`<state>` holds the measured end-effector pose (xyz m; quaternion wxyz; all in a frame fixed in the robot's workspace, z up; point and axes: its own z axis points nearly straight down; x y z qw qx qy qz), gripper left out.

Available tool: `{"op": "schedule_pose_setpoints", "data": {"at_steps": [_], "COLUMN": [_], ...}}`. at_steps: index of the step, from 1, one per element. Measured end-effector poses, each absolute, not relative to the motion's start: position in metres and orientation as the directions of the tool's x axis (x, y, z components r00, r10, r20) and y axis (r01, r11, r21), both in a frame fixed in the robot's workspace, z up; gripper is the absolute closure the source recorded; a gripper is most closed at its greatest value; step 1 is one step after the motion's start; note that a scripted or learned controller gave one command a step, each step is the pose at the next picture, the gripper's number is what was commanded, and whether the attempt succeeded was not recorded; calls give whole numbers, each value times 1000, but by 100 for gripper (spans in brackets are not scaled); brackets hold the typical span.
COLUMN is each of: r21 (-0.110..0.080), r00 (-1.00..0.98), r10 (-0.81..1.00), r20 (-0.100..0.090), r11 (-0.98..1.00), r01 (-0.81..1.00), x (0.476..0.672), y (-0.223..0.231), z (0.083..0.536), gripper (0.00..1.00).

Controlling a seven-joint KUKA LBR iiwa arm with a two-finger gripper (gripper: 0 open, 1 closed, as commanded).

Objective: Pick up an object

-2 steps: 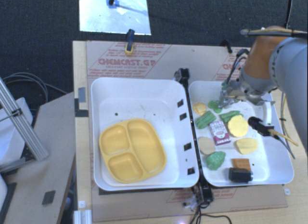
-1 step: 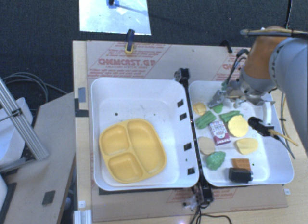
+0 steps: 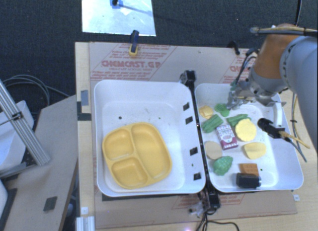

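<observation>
Cardboard-topped bench (image 3: 144, 60) with two white bins, left (image 3: 149, 93) and right (image 3: 288, 173), side by side

Bright even light, soft shadows, slightly soft focus

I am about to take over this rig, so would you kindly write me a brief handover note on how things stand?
Gripper: low over the right bin's far-left corner, above a green piece; nothing seen held.
Things: the toy food lies in the right bin; a yellow divided tray sits in the left bin.
Done: no object lifted yet.
Left: grasp one and raise it.
</observation>
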<state>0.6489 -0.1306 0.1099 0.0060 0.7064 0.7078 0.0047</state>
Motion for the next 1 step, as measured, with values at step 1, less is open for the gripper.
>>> {"op": "schedule_pose_setpoints", "data": {"at_steps": [1], "r21": [14], "r00": [-2], "r10": [1000], "r20": [-2], "r11": [2], "r01": [1000], "x": [649], "y": [-131], "z": [110], "gripper": [0]}}
